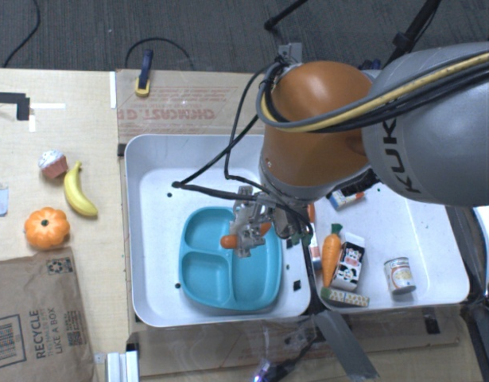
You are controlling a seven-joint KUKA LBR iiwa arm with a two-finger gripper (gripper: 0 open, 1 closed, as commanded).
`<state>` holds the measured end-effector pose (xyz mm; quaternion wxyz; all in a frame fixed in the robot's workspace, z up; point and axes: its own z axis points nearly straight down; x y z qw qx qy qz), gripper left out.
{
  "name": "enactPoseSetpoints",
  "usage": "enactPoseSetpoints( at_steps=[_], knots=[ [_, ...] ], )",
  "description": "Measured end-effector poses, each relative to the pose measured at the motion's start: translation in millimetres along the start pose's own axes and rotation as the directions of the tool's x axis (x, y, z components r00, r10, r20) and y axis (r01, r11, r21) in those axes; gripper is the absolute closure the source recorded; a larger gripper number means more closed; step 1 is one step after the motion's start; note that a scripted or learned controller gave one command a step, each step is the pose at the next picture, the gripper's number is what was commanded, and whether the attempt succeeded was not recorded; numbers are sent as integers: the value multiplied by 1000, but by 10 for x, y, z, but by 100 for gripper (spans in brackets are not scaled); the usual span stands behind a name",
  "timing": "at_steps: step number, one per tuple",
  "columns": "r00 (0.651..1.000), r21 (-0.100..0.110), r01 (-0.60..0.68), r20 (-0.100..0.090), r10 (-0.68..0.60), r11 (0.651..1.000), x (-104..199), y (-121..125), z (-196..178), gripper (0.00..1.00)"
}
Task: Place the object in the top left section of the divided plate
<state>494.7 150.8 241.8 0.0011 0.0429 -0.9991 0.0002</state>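
Hovering over the blue divided plate (228, 281) in the left bin (149, 237), the gripper (246, 233) is pinching a small orange object (230, 242) right above the plate's far right part, carrot (331, 257) sits in the right bin

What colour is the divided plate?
Light blue, in the camera view: the divided plate.

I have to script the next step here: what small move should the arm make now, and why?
Probably shift the gripper left across the blue divided plate. An orange object sits at the gripper, over the plate's middle and right side, while the top left section lies just left of it.
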Motion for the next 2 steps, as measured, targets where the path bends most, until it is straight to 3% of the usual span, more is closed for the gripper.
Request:
enactPoseSetpoints(
  at_steps=[1,2],
  knots=[
    [1000,0,12,0,-12,1000,41,405,-434,100],
    [956,0,294,-3,-294,956,35,39,262,100]
  ],
)
